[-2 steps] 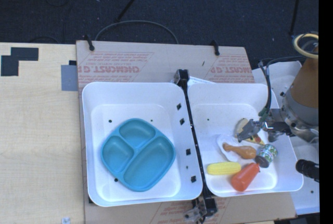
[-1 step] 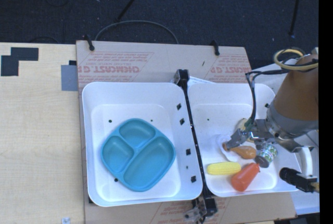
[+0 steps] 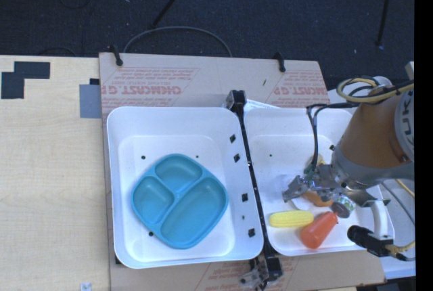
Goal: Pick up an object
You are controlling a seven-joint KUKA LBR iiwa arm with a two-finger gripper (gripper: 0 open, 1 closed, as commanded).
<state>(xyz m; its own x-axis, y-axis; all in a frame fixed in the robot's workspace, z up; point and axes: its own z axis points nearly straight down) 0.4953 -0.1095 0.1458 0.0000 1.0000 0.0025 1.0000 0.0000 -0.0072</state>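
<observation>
The gripper [image 3: 308, 189] is lowered into the right bin [image 3: 284, 130]; whether its jaws are open cannot be told. Corn [image 3: 290, 218] is seen just below the jaws, a carrot [image 3: 318, 230] beside it. A plate [image 3: 179, 199] is seen far left, in the left bin [image 3: 135, 124].

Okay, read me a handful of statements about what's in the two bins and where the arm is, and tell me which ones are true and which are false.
1. A blue divided plate lies in the left bin. True.
2. A yellow corn cob lies in the right bin. True.
3. The corn cob rests on the blue plate. False: it lies on the floor of the right bin, beside an orange-red object.
4. The gripper is over the left bin. False: it is low in the right bin, just above the corn cob in the view.
5. The plate has three compartments. True.
6. The two bins stand far apart. False: they sit side by side, joined by a black divider.
</observation>
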